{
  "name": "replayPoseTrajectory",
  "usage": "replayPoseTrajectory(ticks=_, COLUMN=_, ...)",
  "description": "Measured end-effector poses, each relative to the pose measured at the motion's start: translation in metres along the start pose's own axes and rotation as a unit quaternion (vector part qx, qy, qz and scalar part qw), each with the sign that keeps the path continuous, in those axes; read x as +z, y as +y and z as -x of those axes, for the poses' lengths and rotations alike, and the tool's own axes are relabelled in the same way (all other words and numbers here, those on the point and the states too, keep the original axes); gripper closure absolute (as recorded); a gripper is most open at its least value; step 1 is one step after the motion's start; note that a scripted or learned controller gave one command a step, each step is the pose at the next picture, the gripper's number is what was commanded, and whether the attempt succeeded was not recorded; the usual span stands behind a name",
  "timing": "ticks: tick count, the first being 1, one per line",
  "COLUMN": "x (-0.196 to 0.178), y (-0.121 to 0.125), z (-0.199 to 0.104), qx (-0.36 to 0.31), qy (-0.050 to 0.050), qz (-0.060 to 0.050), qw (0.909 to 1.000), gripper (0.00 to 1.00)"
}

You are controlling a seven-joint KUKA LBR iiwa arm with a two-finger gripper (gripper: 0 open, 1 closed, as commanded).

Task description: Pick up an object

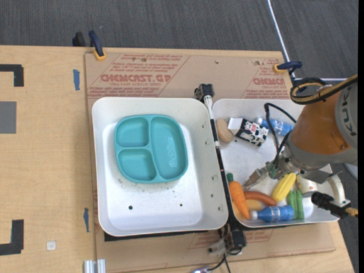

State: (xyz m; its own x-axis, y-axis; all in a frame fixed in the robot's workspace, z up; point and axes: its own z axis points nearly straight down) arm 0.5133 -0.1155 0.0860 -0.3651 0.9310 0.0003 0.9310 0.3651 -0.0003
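In the right bin (227, 108) lie several toys. Along the near side are an orange carrot (238, 199), a red sausage (260, 197), a yellow corn cob (284, 185), a green piece (295, 201) and a small blue bottle (275, 214). At the far side are a black-and-white cow (251, 131), a beige rounded piece (224, 131) and a second blue bottle (279, 125). My gripper (263, 175) is low in the middle of this bin, just left of the corn and above the sausage, and I see nothing clearly between its tips.
The left bin (108, 169) holds a teal divided plate (152, 148). The orange-banded arm (318, 129) covers the right part of the right bin. A black cable (278, 110) loops over the far side, and a white piece (307, 184) lies by the corn.
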Motion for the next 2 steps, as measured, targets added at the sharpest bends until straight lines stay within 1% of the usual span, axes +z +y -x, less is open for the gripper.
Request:
replayPoseTrajectory(ticks=1, x=-0.001, y=-0.022, z=-0.012, qx=-0.118, qy=-0.003, qz=0.003, qw=0.9930, gripper=0.00)
replayPoseTrajectory(ticks=2, x=-0.011, y=-0.021, z=-0.011, qx=-0.117, qy=-0.004, qz=0.005, qw=0.9931, gripper=1.00)
